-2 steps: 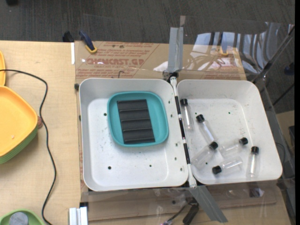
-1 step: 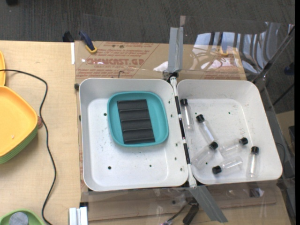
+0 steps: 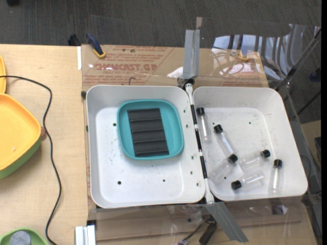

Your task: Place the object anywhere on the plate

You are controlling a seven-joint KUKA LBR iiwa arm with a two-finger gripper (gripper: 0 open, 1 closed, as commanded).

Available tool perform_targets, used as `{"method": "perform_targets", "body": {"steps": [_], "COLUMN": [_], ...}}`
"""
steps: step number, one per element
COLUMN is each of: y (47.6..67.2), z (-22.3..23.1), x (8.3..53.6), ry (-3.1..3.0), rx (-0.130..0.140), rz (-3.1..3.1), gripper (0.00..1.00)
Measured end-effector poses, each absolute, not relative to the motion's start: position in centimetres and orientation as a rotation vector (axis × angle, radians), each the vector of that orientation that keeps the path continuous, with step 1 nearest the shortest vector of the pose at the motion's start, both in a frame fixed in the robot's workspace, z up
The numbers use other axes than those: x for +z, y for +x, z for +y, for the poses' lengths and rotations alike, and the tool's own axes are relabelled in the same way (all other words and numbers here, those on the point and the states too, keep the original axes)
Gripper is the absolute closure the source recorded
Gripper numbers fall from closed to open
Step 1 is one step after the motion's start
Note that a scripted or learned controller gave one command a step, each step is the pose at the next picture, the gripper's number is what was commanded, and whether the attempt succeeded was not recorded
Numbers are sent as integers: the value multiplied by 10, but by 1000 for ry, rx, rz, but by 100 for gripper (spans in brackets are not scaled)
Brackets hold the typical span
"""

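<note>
A teal square plate (image 3: 176,132) lies in the left white bin (image 3: 102,152), toward its upper middle. A dark ribbed rectangular object (image 3: 147,131) rests flat on the plate, covering most of its middle. In the right white bin (image 3: 276,116) lie several clear plastic vials with black caps, among them one near the left wall (image 3: 203,123), one in the middle (image 3: 224,141) and one at the right (image 3: 276,175).
Yellow and green dishes (image 3: 15,137) stack at the bench's left edge, with a black cable (image 3: 50,137) running beside them. Cardboard (image 3: 133,63) lies behind the bins. A grey upright post (image 3: 190,55) stands at the back between the two bins.
</note>
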State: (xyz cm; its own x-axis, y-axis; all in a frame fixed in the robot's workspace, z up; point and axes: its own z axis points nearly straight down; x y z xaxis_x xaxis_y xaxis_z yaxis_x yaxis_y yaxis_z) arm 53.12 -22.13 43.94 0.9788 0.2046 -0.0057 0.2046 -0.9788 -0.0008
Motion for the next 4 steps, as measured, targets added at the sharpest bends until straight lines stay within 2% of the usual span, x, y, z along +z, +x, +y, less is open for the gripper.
{"method": "perform_targets", "body": {"steps": [1,2,4], "y": [563,605,649], "z": [-222,-222,-221], "x": [439,439,439], "ry": [-3125,-3125,-3124], "rx": [10,10,8], "rz": [-322,-321,-329], "gripper": [0,0,0]}}
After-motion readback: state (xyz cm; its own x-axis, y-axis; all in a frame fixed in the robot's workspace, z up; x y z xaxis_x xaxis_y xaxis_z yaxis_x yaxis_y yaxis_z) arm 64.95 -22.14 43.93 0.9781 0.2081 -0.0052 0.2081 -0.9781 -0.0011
